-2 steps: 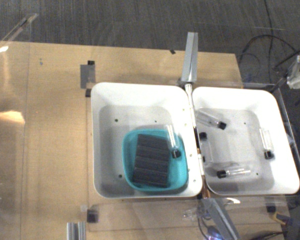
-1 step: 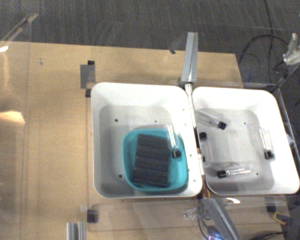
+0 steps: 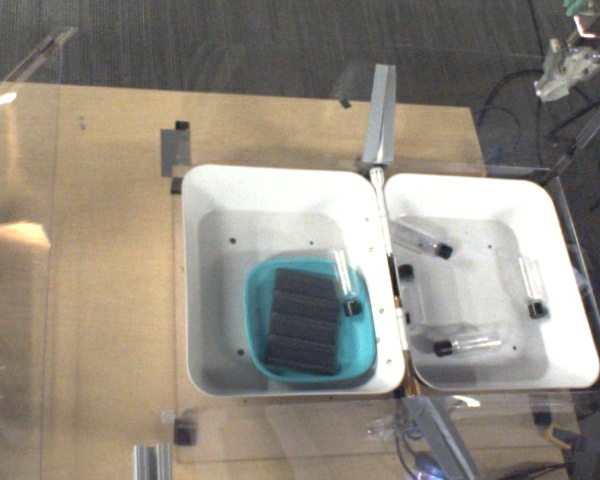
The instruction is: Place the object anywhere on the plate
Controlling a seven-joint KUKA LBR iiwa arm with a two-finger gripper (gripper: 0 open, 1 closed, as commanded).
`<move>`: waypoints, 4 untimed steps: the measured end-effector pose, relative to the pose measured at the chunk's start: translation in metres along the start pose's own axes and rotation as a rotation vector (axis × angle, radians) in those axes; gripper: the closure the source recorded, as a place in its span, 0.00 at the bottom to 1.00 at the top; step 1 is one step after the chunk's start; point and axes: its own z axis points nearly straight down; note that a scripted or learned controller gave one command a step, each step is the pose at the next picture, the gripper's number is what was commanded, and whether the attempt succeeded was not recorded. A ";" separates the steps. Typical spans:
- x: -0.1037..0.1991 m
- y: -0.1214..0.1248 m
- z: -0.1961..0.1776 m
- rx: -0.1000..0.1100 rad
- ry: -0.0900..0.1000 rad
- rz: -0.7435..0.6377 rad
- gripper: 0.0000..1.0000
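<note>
Dark carpet runs along the top, and below it a pale wooden bench carries two white bins side by side.

On the left bin, a teal plate sits toward 5 o'clock on the floor, close to the bottom wall. A dark ribbed block lies flat in the middle of the plate, its long side running from 12 to 6 and tilted slightly. At the plate's 2 o'clock edge lies a clear rim tube, just beside the block, with its black cap pointing to 6 o'clock. It rests on the plate's rim.

A grey metal bar stands at 12 o'clock above the seam between the bins.

The right bin holds three more clear tubes with black caps, well apart from one another. The top tube is at 10 o'clock, the low tube at 7 o'clock, and the right tube at 3 o'clock. A small black piece sits near this bin's left wall, too small to make out.
</note>
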 end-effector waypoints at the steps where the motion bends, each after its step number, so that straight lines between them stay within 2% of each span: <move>1: 0.000 0.000 0.000 0.001 0.000 -0.001 0.00; 2: -0.069 -0.007 0.002 -0.002 -0.002 -0.251 0.00; 3: -0.068 -0.005 -0.012 -0.012 -0.008 -0.257 1.00; 4: -0.068 -0.005 -0.011 -0.011 -0.008 -0.258 0.00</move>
